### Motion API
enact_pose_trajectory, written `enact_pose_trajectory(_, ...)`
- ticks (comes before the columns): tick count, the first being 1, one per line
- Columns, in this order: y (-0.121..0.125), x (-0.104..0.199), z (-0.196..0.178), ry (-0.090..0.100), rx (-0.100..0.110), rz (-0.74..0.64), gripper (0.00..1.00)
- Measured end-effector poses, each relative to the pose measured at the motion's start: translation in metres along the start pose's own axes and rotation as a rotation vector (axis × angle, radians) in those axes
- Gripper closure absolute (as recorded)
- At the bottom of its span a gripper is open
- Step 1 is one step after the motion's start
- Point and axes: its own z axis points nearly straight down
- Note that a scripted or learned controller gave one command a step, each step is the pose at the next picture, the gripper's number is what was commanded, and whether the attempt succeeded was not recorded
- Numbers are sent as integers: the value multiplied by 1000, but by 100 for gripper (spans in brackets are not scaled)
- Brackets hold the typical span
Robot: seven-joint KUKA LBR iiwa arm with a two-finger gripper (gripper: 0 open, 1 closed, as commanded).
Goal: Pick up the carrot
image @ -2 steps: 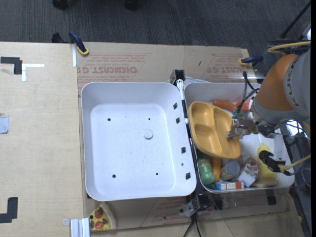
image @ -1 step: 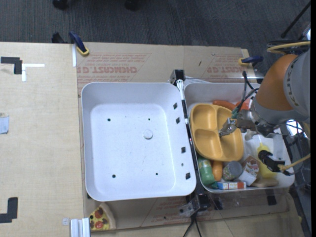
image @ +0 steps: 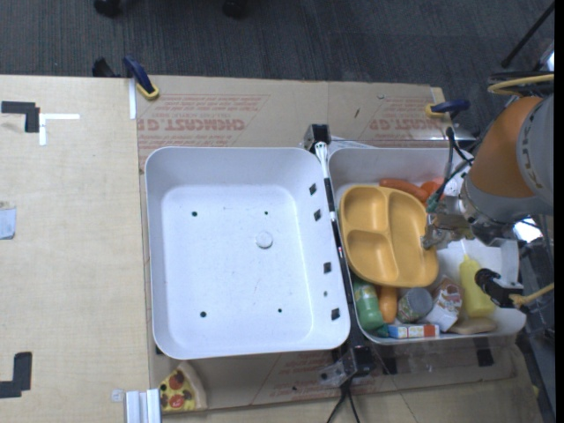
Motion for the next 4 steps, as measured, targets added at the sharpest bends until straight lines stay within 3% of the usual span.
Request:
enact_pose_trajectory(1,2,10,-1,13,-2,-10,0)
enact_pose_trajectory(2,28,-53,18,54,1,-10,0)
enact_pose_trajectory(3,-34,-39,18,42,-3,-57,0)
enact_pose_trajectory(4,-2,17,10,32,-12,40,0)
